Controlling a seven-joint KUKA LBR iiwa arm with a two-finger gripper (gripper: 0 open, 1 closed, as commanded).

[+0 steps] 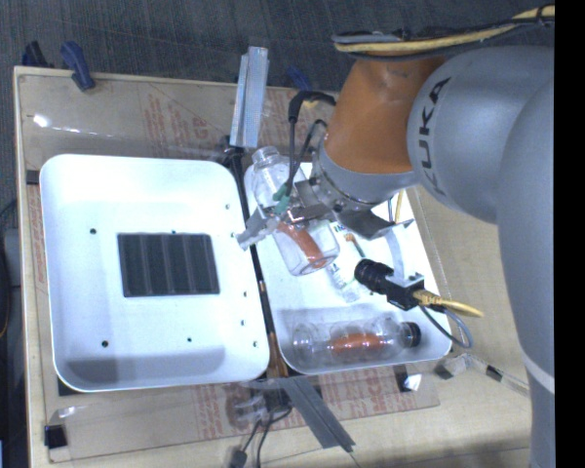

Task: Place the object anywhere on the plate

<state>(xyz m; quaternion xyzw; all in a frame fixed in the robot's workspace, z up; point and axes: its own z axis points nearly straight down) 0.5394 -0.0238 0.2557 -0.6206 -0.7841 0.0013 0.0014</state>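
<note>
A dark grey ribbed plate (168, 264) lies flat in the middle of the left white bin (78, 193). My gripper (310, 224) hangs over the back left of the right bin (431, 261), close to the divide between the bins. Right under it lies a clear plastic bottle with an orange filling (309, 249), tilted; whether it is held cannot be told. A second clear bottle (266, 175) sits just behind it. A third clear bottle with an orange filling (353, 339) lies on its side along the right bin's front wall.
The grey arm with its orange band (380, 105) covers most of the right bin. A black and yellow cable fitting (390, 283) juts out below the wrist. A grey metal bar (249, 96) stands behind the bins, and blue clamps (76, 66) hold the bench's back edge.
</note>
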